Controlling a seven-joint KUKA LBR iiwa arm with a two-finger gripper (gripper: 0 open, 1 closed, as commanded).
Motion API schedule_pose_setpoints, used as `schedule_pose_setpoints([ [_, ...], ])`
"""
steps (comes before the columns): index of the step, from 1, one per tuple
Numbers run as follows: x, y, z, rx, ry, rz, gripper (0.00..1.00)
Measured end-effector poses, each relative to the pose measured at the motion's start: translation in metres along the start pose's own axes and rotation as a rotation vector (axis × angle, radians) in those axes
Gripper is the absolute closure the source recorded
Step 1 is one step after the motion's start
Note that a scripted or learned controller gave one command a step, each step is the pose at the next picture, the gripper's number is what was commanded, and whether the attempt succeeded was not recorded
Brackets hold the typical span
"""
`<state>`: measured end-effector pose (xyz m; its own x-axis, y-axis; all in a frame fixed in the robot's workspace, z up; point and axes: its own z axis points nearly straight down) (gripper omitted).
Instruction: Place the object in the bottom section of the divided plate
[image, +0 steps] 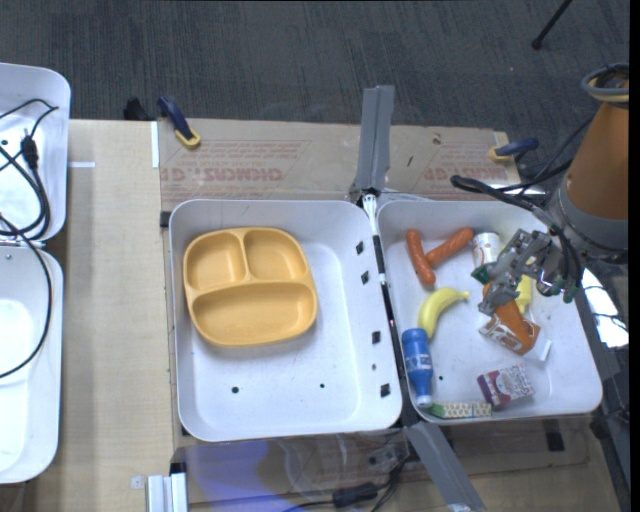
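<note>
Around the hand, grip unclear, crowd banana, carton, sausages.

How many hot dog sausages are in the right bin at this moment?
2: both sausages lie crossed at the right bin's upper left, one running downward, the other angled toward the can. The gripper may hide more.

Two shallow white bins — one yellow three-section divided plate, two orange sausages, one yellow banana, one blue bottle — one orange carton.
</note>
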<state>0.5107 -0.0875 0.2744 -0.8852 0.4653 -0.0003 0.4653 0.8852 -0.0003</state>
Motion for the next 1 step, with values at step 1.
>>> schedule_pose_setpoints([
  [1, 0.0414, 0.049, 0.0266, 0.0, 0.002, -0.265, 1.0],
])
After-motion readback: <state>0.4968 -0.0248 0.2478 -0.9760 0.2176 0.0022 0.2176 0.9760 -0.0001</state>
